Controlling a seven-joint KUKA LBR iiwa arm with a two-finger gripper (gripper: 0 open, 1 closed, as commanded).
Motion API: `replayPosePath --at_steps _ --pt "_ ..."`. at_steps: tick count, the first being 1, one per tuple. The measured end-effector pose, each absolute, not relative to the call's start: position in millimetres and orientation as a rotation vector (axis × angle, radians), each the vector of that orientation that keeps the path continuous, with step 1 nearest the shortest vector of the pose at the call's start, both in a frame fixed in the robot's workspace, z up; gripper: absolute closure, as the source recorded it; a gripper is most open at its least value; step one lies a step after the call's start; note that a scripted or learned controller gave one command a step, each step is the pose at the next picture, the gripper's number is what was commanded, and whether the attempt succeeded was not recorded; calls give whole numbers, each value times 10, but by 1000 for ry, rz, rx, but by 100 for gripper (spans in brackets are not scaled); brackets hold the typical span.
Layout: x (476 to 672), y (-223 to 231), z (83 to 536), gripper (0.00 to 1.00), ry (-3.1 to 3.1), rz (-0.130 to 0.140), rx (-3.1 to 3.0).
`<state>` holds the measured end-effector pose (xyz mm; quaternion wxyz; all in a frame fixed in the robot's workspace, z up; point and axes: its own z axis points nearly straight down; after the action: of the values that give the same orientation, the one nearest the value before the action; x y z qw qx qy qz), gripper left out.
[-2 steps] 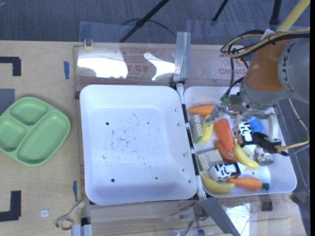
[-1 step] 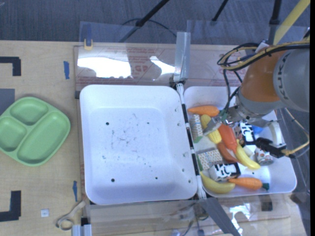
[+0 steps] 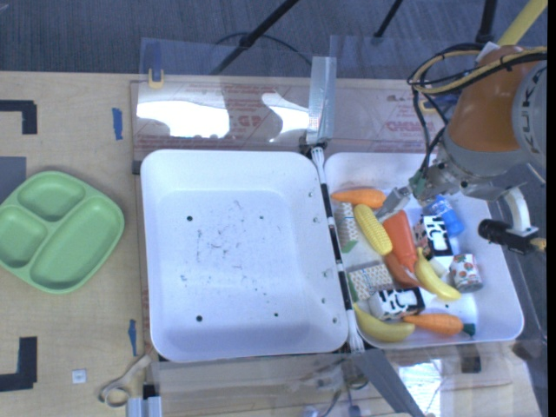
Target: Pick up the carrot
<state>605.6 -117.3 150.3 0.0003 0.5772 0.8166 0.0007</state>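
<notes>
Where toys crowd, carrot (image 3: 437, 323) near rim.

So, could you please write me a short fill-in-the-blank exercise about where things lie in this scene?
1. The toy food, including a carrot near the front edge, lies in the ____ bin.
2. The divided plate on the bench to the left of the bins is ____ in colour.
3. The gripper hangs over the ____ bin, near a second carrot.
4. Next to the corn cob lies a long ____ piece.

Missing words: right; green; right; orange
</notes>
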Motion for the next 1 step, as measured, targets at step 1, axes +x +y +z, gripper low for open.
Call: replayPosePath --at_steps 1 --pt "6448 -1258 855 0 2614 4 1734"
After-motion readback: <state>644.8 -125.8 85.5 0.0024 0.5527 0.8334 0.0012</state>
